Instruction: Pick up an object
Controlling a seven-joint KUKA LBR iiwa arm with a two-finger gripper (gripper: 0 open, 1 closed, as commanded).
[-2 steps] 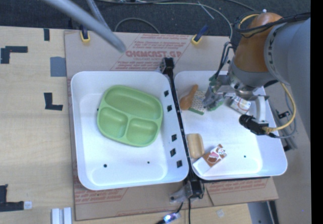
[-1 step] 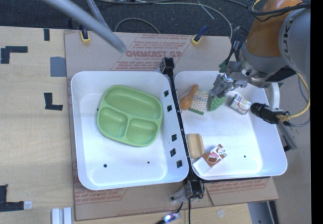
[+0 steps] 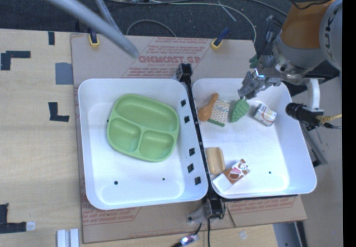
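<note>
While the fingers (image 3: 248, 89) hang at the far edge of the right bin (image 3: 289, 179), whether they are spread or closed cannot be told, and nothing shows between them. Just below their tips lies a green toy (image 3: 240, 110); beside it, further from the arm, sit a pale patterned piece (image 3: 220, 112) and an orange piece (image 3: 208, 108). A small silver packet (image 3: 265, 114) lies on the arm's side of the tips. Well nearer the camera rest a tan block (image 3: 214, 161) and a red-and-white carton (image 3: 237, 171). Across the divider, the green tray (image 3: 143, 127) sits in the left bin (image 3: 94, 179). I judge the pick barely begun: approach made, while grasping and lifting remain.
</note>
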